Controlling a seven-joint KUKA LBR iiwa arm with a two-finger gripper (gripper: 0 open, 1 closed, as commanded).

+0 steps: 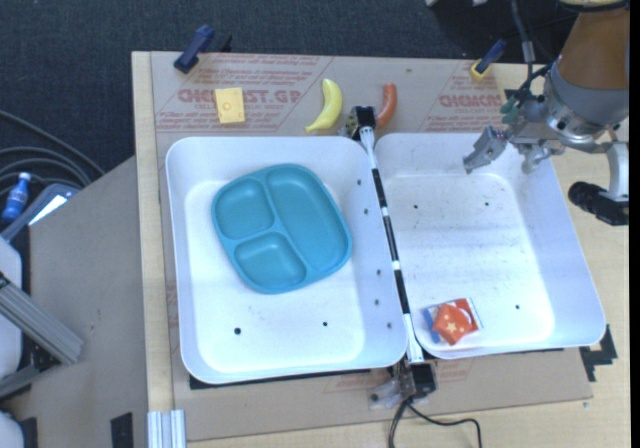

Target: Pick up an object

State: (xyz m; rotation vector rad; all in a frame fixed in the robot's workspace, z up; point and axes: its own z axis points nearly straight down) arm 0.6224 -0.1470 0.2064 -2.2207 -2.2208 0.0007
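Observation:
A small red-orange packet lies in the near left corner of the right bin. A blue sectioned plate rests in the left bin. My gripper hangs over the far edge of the right bin, well away from the packet, with its two fingers spread apart and nothing between them. The orange-banded arm comes in from the upper right.
Behind the bins, on the cardboard, lie a yellow banana, an orange-red carrot-like toy and a yellow tag. A black divider rail runs between the bins. Blue clamps hold the board's far edge.

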